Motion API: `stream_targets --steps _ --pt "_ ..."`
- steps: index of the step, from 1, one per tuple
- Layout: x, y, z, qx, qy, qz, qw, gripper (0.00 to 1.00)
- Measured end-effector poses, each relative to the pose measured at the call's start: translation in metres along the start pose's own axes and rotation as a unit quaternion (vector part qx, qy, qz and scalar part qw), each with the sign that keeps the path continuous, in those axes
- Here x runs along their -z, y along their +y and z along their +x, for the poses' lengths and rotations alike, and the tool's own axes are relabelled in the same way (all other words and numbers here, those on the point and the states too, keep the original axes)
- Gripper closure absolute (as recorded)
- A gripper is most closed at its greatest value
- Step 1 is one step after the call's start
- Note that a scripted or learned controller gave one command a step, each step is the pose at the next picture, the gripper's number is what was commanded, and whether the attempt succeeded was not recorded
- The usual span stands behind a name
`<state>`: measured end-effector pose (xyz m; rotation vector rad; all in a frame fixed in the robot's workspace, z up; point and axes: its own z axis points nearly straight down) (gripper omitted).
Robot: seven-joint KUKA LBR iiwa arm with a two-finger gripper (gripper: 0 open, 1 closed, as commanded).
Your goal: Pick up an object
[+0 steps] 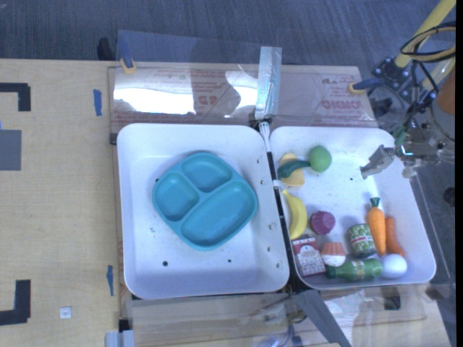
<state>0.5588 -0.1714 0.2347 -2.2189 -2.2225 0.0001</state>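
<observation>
- Bench: pale wood, two white bins side by side; left bin bears a blue divided plate.
- Right bin: toy food crowded along near edge. Carrot, can, green bottle, white egg, banana, purple piece, green ball.
- Gripper: over bin's far right; can't tell from my feed if apart or together. Nothing seen in it.
- Handling, my guess: light, stiff, slick plastic. Carrot nearest; I'd pinch mid-body across its width. Ball prob. rolls.

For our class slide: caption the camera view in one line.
Grey two-finger gripper hovers over toy food in right white bin.
</observation>
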Motion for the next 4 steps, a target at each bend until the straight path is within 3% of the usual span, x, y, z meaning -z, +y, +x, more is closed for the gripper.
stream_targets --steps 1,2,3,4 --pt "-0.071 -0.025 -0.042 -0.075 0.0 0.003 0.9972 0.0" --pt "-0.14 -0.028 -0.024 -0.129 0.004 0.0 0.9917 0.0" --pt "-0.13 -0.028 -0.026 -0.129 0.002 -0.002 0.9916 1.0" --pt "-0.03 -0.015 0.055 -0.089 0.001 -0.004 0.996 1.0"
